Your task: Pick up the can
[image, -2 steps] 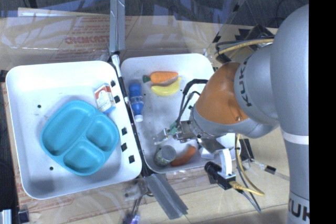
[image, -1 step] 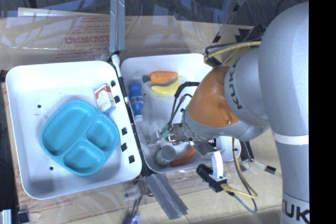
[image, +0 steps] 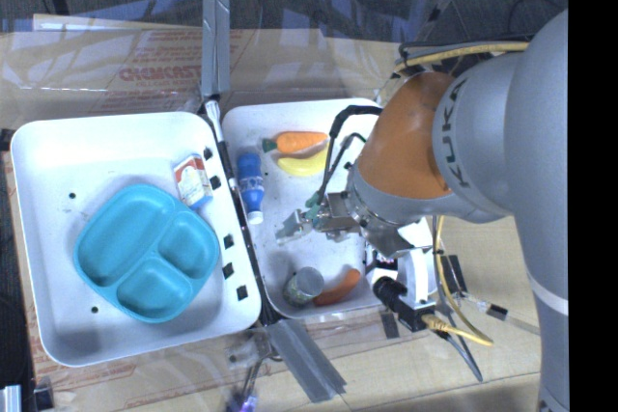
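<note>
In the right bin [image: 253, 125], near its front wall: a can [image: 303, 286], on its side or tilted, silver end facing up, touching a reddish sausage-like toy [image: 339, 288] just to its right. Above and slightly right of the can, low over the bin floor: end effector [image: 307, 220], metal fingers pointing left, nothing visible between them; how wide apart, impossible to tell. Probably mid-approach, since well placed to drop onto the can. Farther back: blue bottle [image: 251, 180] against the dividing wall, banana [image: 302, 165] and carrot [image: 300, 143] together. In the left bin [image: 58, 135]: teal divided tray [image: 147, 251] and a small red-and-white carton [image: 191, 180] beside it.
</note>
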`<state>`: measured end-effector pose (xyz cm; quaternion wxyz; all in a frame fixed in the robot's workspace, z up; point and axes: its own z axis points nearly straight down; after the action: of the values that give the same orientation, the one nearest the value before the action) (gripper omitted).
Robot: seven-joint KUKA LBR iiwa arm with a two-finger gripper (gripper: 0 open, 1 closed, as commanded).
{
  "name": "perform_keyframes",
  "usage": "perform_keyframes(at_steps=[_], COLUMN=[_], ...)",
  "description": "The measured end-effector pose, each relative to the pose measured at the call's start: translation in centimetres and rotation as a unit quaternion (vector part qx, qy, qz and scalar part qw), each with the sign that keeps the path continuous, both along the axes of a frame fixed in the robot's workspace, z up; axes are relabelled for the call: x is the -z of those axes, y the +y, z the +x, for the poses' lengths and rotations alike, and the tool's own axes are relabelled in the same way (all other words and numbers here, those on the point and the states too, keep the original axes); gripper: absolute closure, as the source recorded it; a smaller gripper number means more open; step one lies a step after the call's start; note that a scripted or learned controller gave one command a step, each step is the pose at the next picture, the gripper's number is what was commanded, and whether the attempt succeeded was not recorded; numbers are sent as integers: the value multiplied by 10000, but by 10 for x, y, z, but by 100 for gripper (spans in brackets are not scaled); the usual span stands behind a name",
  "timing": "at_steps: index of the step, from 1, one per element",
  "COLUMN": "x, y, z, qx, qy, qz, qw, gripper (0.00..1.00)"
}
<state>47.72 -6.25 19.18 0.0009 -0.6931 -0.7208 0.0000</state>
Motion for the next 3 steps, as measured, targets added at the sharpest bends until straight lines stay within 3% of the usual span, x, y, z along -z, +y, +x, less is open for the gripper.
perform_keyframes(at_steps=[1, 2, 3], x=[92, 82, 82], y=[-32, -32, -32], z=[-2, -1, -1], qx=[-1159, -1182, -1182], qy=[21, 27, 26], qz=[9, 13, 13], qw=[9933, 9930, 9930], gripper=[0, 100, 0])
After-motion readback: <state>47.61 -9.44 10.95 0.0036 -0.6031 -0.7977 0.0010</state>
